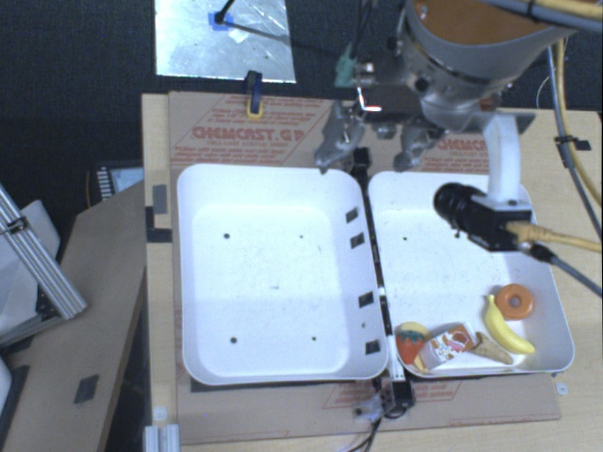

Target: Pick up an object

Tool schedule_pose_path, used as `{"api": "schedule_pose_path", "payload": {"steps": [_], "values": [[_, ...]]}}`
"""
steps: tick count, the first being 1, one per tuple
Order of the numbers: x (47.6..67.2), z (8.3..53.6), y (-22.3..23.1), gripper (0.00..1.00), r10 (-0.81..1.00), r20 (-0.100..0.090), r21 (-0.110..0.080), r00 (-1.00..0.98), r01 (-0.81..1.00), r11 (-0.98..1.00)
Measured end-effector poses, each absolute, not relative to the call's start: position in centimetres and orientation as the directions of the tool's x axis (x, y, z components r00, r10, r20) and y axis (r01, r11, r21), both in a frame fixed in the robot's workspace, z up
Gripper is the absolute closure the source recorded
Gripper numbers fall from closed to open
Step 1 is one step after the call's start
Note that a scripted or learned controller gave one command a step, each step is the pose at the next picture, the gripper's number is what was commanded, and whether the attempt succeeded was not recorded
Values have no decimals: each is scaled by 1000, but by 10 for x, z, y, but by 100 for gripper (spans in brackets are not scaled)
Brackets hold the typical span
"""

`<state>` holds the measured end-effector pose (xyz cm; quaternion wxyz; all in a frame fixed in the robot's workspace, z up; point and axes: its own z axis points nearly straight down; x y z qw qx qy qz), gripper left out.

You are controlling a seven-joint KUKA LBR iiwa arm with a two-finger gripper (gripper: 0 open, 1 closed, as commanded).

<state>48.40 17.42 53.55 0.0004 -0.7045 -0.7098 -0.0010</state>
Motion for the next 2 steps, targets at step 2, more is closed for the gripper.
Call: {"api": "schedule_pose_path", "payload": {"steps": [2], "values": [[515,535,112,0,1000,-3,3,12,1000,-12]]}}
